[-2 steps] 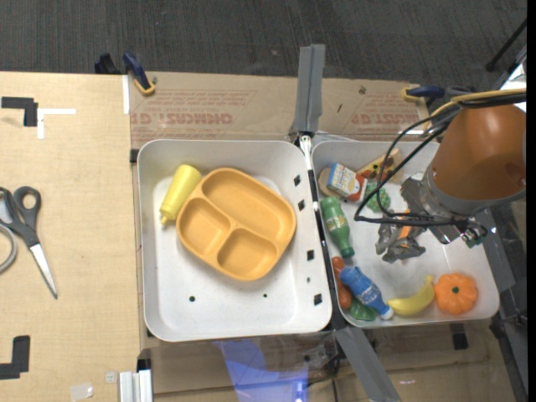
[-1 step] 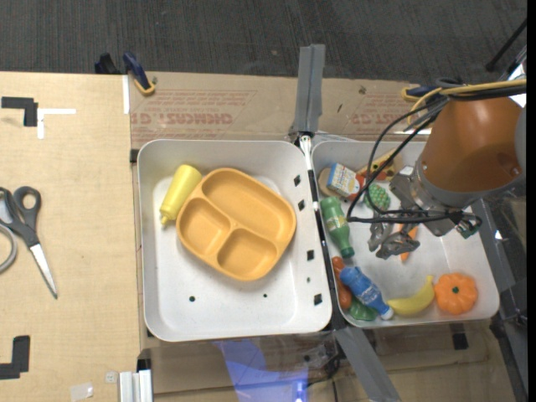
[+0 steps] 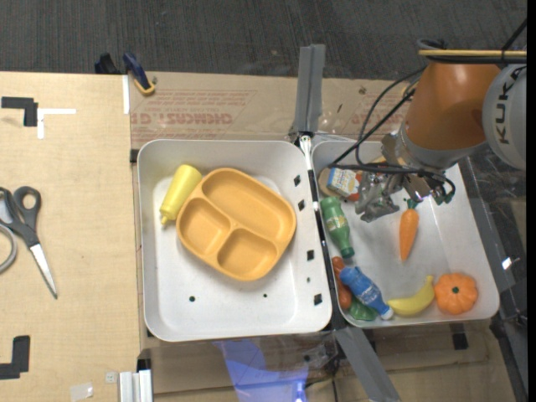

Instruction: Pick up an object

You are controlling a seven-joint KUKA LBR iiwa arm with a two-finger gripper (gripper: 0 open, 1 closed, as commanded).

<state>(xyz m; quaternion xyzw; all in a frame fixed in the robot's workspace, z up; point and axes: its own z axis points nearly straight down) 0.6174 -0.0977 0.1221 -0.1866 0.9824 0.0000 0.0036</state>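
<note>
My gripper (image 3: 378, 199) hangs under the orange wrist band over the back of the right bin (image 3: 477, 224). Its metal fingers sit just left of an orange carrot (image 3: 407, 233) and right of a green bottle (image 3: 337, 224). A small white and blue packet (image 3: 342, 179) lies beside it toward the back. Nearer the front lie a blue bottle (image 3: 365, 290), a yellow banana (image 3: 414, 300) and a small orange pumpkin (image 3: 456, 292). Nothing shows between the fingers.
The left bin (image 3: 159, 308) holds a yellow divided plate (image 3: 234, 223) and a yellow bottle (image 3: 178, 193). Scissors (image 3: 29, 233) lie on the wooden bench at far left. A grey post (image 3: 308, 90) stands behind the divider between the bins. Black cables run from the wrist.
</note>
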